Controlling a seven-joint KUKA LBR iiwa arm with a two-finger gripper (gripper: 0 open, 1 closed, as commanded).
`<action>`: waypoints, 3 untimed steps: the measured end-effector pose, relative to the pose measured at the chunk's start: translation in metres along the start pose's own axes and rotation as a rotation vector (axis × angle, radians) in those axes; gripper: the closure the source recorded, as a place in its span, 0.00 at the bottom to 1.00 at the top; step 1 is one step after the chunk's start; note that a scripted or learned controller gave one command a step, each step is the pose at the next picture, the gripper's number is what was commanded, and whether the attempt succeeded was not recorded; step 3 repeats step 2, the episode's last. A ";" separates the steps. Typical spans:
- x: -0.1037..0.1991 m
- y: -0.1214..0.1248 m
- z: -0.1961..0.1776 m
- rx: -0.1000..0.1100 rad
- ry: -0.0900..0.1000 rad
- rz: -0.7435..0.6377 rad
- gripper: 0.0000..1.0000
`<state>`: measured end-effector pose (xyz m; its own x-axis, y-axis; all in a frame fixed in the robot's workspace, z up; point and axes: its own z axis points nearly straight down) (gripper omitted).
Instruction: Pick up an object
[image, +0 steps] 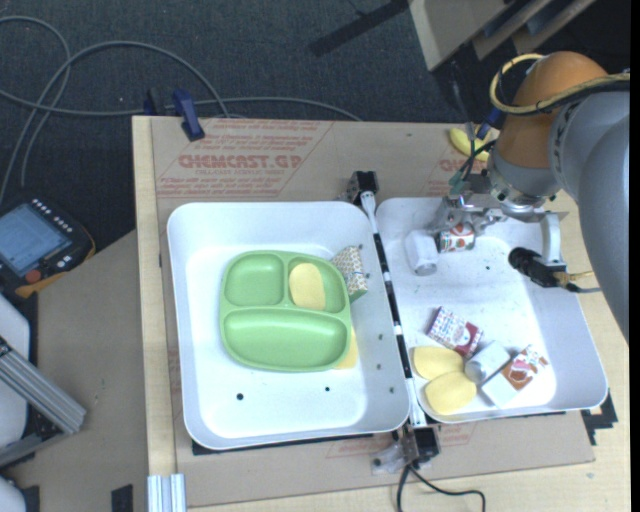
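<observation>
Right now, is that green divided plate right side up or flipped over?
Right side up: the green plate shows its three hollow compartments facing up, one holding a yellow piece.

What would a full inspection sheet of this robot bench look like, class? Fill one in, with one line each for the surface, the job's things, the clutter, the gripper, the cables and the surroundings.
Surface: bench board with red print, bearing the left bin and the right bin.
Job's things: right bin holds a grey cylinder, a red-and-white packet, a yellow piece, a grey block and a small red-and-white carton.
Clutter: green divided tray in the left bin, a yellow item in one compartment, a patterned item beside it.
Gripper: gripper low over the right bin's far end, at a small red-and-white object; grasp unclear.
Cables: grey cable on the floor.
Surroundings: dark carpet; handheld screen unit at left.
</observation>
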<state>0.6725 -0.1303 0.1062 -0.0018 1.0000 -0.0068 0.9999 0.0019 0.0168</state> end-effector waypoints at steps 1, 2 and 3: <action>0.091 -0.004 -0.080 0.013 0.006 0.000 1.00; 0.122 -0.067 -0.107 0.019 0.007 0.000 1.00; 0.122 -0.067 -0.107 0.019 0.007 0.000 1.00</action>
